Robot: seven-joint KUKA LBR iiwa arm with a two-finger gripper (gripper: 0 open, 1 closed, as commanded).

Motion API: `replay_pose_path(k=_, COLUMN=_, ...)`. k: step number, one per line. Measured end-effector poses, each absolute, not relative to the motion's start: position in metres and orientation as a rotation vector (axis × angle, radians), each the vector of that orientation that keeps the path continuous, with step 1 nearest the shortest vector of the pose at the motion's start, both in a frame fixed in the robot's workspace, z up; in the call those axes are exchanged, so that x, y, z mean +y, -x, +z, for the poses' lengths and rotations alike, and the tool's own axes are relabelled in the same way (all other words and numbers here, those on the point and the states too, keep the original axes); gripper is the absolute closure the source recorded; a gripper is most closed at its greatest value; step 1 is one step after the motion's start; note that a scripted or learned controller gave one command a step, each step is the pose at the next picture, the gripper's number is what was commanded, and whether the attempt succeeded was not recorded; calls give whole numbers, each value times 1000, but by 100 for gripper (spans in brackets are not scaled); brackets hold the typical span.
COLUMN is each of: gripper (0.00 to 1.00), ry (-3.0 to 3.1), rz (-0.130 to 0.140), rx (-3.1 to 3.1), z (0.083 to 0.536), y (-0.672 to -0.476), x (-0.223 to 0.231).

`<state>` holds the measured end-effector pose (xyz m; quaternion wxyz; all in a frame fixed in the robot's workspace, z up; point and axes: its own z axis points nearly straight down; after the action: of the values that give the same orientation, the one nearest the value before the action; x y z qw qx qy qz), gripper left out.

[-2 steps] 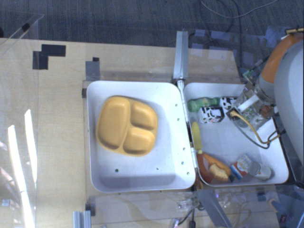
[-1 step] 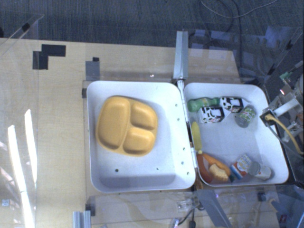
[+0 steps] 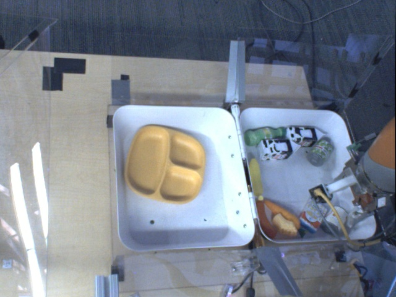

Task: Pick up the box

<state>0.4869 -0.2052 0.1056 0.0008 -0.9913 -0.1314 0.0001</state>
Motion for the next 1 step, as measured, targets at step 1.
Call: replay_pose_path(k=1, gripper=0, ry=3118, rz=-14, rx=-431, z=406, y=-489, x=-206)
